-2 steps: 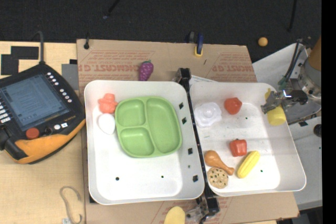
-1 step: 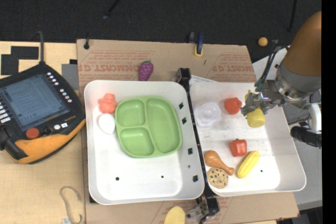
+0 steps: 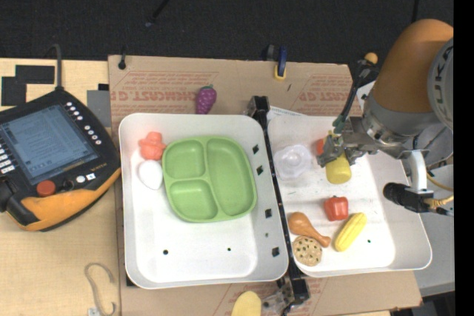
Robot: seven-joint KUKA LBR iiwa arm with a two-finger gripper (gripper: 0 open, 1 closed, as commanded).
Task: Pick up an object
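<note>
Just below gripper [image 3: 335, 152], yellow cylinder [image 3: 338, 171]

arm [image 3: 415, 85] cut off by right edge; yellow object [image 3: 246, 303] clipped at bottom edge; red item [image 3: 321, 146] part hidden behind end effector [image 3: 335, 152].

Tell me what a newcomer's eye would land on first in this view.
The big grey and orange arm reaching in from the right, its gripper low over the right bin beside a yellow cylinder. Next, the bright green divided plate in the middle of the left bin, with a white egg and an orange toy at its left.
</note>
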